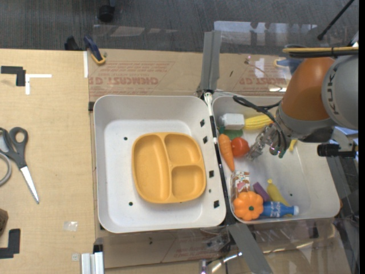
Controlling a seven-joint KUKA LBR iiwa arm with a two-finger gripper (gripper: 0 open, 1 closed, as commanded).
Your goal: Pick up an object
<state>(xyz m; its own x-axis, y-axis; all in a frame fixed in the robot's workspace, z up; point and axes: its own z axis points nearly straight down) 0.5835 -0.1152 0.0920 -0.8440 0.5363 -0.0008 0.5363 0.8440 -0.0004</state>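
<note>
My gripper [268, 147] hangs in the right bin [319, 181], just right of a red tomato [240, 146] and below a yellow corn cob [258, 121]. It is open, with nothing between its fingers. An orange carrot [226, 151] lies along the bin's left wall, and a white block [232, 120] sits at the back left. Toward the front lie a small printed carton [241, 183], an orange pumpkin [248, 205], a purple piece [260, 189], a yellow piece [276, 193] and a blue bottle [278, 210].
The left bin [108, 170] holds a yellow divided plate [169, 167]. Scissors [20, 160] lie on the bench at far left. The arm's orange band [305, 93] and grey body cover the right bin's back right corner.
</note>
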